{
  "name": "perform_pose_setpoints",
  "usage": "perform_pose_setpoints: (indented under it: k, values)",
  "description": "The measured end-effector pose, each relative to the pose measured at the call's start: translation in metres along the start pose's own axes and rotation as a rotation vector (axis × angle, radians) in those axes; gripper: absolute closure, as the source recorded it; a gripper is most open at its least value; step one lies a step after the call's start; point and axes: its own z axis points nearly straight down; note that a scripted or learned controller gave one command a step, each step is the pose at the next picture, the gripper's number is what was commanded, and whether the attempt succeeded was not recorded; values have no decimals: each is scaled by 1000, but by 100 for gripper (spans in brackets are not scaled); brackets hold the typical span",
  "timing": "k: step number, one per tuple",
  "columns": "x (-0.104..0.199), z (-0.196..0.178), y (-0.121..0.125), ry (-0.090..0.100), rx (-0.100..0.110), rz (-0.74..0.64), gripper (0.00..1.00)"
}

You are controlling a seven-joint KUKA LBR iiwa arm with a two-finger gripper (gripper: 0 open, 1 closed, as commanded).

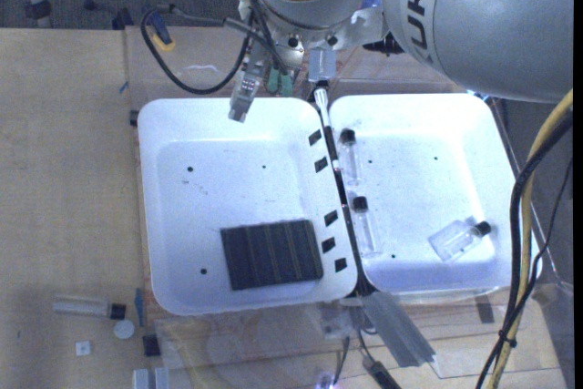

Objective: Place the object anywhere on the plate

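End effector [282, 73] above bins' far edge, grip state unclear; vial [458, 239] in rt bin [474, 118].

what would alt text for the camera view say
A grey robot arm's hand hangs above the far edge of two white bins; the left bin holds a dark ribbed plate, and the right bin holds clear vials, one near its front corner.

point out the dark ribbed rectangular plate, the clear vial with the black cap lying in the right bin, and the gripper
dark ribbed rectangular plate [271, 254]: camera view, centre of its top face
clear vial with the black cap [458, 239]: camera view, middle of its clear body
gripper [278, 96]: camera view, midway between the fingertips
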Motion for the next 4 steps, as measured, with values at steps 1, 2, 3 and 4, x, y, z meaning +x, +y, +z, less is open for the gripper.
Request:
perform_pose_setpoints:
  k: [1,2,3,4]
  values:
    - [-44,185,14,6,5,202,100]
    - [-58,82,19,2,3,309,100]
    - [-27,177,-17,7,11,838,100]
    - [-40,266,1,6,13,1099,100]
